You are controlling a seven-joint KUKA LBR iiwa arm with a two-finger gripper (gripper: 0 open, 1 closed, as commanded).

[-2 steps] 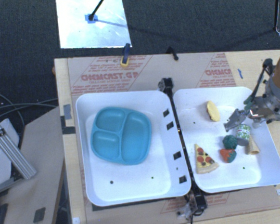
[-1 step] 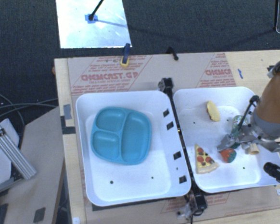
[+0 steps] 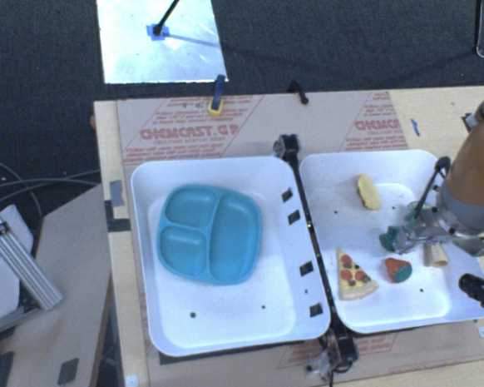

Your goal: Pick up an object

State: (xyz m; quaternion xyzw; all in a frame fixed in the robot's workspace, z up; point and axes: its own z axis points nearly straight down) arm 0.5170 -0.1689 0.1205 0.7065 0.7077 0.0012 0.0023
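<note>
The right bin (image 3: 341, 181) holds several small toys. A pizza slice (image 3: 354, 276) lies near its front left, and a yellow piece (image 3: 368, 192) sits toward the back. A red and teal strawberry (image 3: 398, 269) and a beige cylinder (image 3: 435, 253) rest near the front middle. My gripper (image 3: 408, 235) reaches in from the right and hangs low over the bin's middle, just above the strawberry and beside the cylinder. A small teal thing (image 3: 389, 239) sits right at its tip; whether it is touched or held is unclear.
The left bin (image 3: 168, 319) bears a blue divided plate (image 3: 210, 233). A black divider with clips (image 3: 305, 233) runs between the bins. The grey arm with its orange band (image 3: 480, 161) covers the right bin's right edge. Cardboard (image 3: 187, 130) lies under both bins.
</note>
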